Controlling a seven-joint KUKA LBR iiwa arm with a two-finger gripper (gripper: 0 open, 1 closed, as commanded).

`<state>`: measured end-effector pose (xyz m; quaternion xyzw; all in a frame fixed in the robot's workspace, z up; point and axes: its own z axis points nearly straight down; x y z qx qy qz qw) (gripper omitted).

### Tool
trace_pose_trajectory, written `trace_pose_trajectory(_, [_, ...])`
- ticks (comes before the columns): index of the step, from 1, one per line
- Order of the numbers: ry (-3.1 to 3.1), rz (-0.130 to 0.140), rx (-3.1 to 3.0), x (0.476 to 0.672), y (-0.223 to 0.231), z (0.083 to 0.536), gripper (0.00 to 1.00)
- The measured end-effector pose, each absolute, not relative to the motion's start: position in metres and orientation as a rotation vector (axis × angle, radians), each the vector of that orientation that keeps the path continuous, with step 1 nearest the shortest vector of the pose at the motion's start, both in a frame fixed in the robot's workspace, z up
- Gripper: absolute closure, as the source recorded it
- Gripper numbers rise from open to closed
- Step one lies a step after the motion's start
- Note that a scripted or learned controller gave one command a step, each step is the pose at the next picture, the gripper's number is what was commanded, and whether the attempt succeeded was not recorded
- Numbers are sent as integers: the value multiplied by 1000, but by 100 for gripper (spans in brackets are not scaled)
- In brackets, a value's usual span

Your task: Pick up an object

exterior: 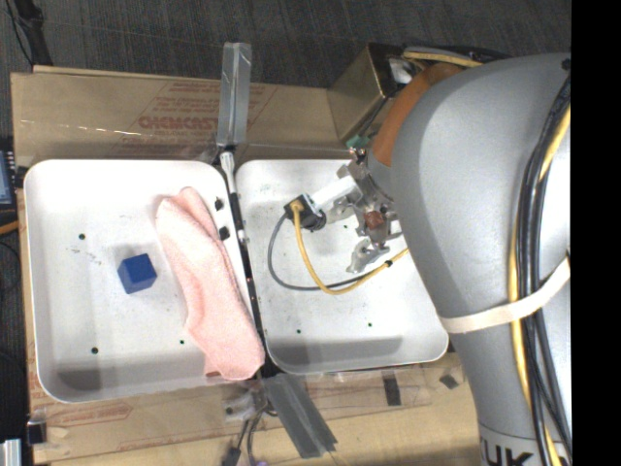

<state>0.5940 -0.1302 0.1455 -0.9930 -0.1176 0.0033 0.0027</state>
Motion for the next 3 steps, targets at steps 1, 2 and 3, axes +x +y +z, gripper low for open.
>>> trace_pose_trajectory(1, [-462,6,-3102,586,-199,194,0])
trace_pose_trajectory(2, [-330,8,-3121,584,-207,210,0])
trace_pose_trajectory(3, [-1010,2,-2974,562,-209,268,0])
